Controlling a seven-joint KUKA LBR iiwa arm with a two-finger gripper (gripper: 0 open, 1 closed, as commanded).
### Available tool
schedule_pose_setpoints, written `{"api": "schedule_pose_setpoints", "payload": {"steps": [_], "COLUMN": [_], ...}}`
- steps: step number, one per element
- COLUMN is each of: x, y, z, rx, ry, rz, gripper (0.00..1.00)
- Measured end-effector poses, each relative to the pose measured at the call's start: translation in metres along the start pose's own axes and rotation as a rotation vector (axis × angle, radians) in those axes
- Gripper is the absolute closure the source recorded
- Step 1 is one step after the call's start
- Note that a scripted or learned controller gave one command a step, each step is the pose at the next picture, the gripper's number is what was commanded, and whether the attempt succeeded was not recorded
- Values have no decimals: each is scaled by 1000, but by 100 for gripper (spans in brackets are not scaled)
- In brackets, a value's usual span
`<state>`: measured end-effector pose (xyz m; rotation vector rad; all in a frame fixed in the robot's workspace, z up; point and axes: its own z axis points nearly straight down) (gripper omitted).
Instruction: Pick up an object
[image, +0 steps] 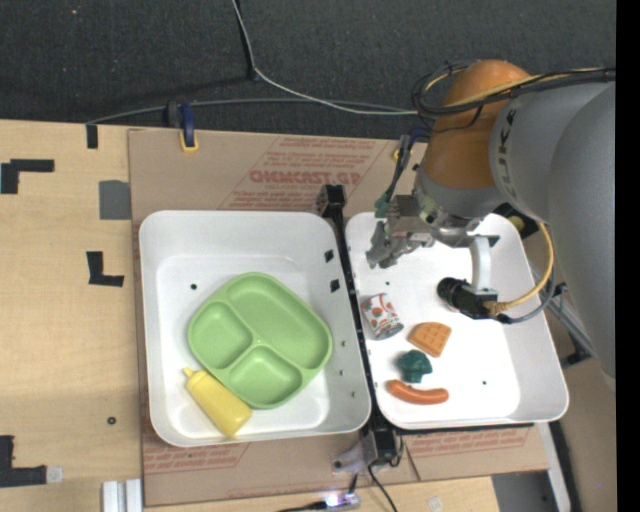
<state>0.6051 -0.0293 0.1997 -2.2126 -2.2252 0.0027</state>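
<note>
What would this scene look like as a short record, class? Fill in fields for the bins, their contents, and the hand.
left bin: green divided plate, yellow bottle lying at the plate's lower left edge
right bin: small printed can, waffle piece, green broccoli toy, hot dog
hand: above the right bin's upper left part, over the can, nothing seen between its fingers
arm: enters from the right
</note>
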Motion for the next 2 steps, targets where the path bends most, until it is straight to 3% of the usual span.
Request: {"api": "schedule_pose_setpoints", "payload": {"steps": [2], "x": [105], "y": [-24], "z": [-2], "rx": [-1], "ry": [0], "rz": [-1], "gripper": [100]}}
